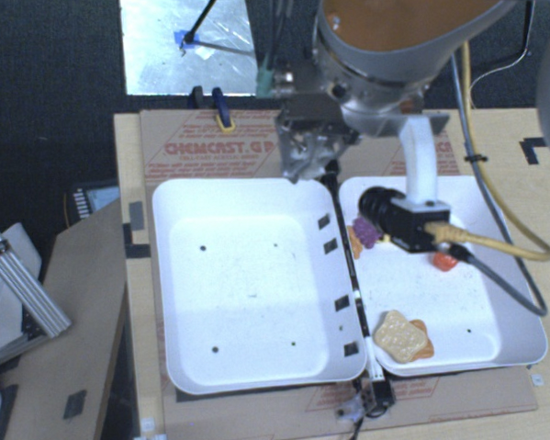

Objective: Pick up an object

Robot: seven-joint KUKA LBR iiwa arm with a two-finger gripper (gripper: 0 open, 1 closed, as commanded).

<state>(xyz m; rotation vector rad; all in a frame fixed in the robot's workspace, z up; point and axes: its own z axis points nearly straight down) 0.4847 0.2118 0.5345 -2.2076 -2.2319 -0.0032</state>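
Arm reaches in from upper right, wrist hanging over the bins' far edge; gripper point(316, 157) above the divider near the left bin point(241, 281)'s back corner; can't tell its state; nothing seen held; purple object point(365, 232), red piece point(444, 261), tan biscuit-like item point(403, 337) lie in right bin point(483, 328).

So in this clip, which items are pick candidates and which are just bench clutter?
Pick candidates, all in the right white bin:
- tan toast-shaped piece
- small purple object
- small red object

Clutter:
- left white bin
- brown cardboard sheet
- blue clamp
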